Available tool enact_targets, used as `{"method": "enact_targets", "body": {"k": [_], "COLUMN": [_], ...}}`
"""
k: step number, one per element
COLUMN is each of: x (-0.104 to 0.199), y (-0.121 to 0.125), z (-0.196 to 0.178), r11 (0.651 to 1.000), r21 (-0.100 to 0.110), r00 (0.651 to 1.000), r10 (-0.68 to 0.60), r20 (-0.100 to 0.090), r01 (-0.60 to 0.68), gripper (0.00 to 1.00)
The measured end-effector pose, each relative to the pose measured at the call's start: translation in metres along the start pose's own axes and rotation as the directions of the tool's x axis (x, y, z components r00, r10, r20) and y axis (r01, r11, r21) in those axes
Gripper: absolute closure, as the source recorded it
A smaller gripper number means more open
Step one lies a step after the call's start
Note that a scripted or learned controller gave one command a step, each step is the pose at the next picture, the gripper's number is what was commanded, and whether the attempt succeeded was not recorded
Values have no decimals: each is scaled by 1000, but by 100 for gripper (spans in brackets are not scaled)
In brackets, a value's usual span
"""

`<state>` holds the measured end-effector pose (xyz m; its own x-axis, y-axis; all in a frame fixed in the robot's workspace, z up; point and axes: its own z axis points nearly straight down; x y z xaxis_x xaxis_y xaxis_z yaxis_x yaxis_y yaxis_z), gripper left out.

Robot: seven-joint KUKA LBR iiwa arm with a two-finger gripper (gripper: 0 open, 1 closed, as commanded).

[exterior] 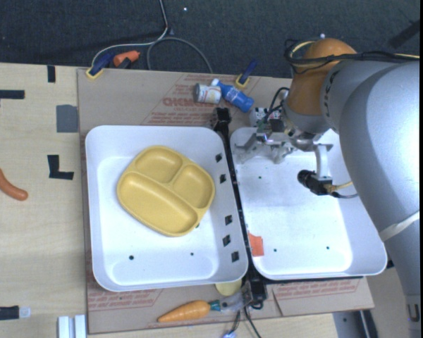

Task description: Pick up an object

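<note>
Toward the upper right, the claw (pixel 268 146) hangs over the right bin (pixel 303 210); whether it is open or closed, I cannot tell.

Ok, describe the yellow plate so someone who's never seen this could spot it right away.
Two white bins sit side by side; look in the left bin. The plate lies near its middle, pale yellow, rounded, with three compartments. It is the sole thing in that bin.

The arm (pixel 381 139) is a broad, smooth grey cylinder filling the right of the frame, with a rounded orange band (pixel 311 76) above the wrist. Thin black cables (pixel 338 56) loop across it; metal fittings sit below.
</note>
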<state>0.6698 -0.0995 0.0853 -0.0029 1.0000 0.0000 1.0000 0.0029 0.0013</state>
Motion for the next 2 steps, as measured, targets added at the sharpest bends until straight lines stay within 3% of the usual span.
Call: {"method": "enact_targets", "body": {"k": [2], "x": [4], "y": [-13], "z": [-3], "r11": [1000], "r21": [3], "r00": [1000], "r10": [2], "r20": [1], "r01": [-2], "gripper": [0]}}
